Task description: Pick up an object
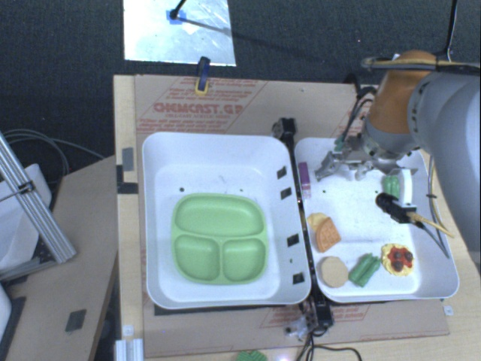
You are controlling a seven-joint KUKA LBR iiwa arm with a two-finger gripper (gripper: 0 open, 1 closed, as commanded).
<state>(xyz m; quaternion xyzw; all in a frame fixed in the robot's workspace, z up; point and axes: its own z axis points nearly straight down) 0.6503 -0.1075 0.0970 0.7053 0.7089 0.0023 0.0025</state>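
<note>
My gripper (342, 172) hangs low over the back of the right bin (440, 280), its two metal fingers spread open with bare white floor between them. A small purple block (304, 177) lies to its left against the bin's left wall. To its right, a green piece (391, 184) lies partly under the arm. Toward the front are an orange toast slice (325, 232), a round tan cookie (334, 271), a green pickle (364, 269) and a yellow piece with red topping (397, 259). Nothing is held.
The left bin (158, 156) holds a green divided plate (219, 237). The grey arm with its orange band (394, 100) comes in from the right over the right bin's back corner. A black divider with clips (293, 201) runs between the bins.
</note>
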